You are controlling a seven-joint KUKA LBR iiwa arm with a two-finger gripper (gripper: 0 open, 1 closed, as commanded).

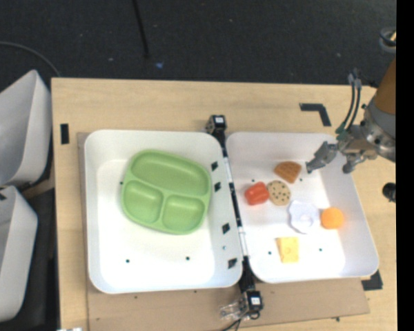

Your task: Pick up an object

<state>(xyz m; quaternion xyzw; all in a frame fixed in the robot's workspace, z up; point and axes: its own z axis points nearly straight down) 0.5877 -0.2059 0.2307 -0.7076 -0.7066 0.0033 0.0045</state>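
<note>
Pincer [329, 158] spread, pinching nothing; bread piece [288, 170] lies just left and slightly below it, nearest target.

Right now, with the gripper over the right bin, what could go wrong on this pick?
1. The red piece, cookie and brown bread piece sit close together, so a descent may nudge or catch two.
2. The gripper hangs near the right bin's far wall, so it may clip it.
3. The white disc barely stands out against the white floor.
</note>
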